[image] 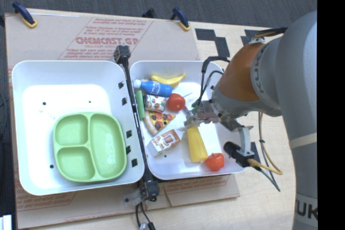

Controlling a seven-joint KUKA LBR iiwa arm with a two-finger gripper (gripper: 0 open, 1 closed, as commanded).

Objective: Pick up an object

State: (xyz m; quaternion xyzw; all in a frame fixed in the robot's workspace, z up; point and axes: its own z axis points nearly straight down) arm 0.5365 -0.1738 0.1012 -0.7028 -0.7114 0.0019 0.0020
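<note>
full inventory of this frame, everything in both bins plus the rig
Bins: 2, white, side by side on the bench.
Tray: 1, green, three compartments, in the left bin.
Banana: 1, yellow, right bin, far edge.
Bottle: 1, blue and white, beside the banana.
Tomatoes: 2, red, one mid-bin, one at the near right corner.
Pizza slice: 1, right bin centre.
Carton: 1, white and brown, near edge.
Yellow bottle: 1, below the gripper.
Clamps: blue, board's far edge.
Gripper: 1, over the right bin.
</note>
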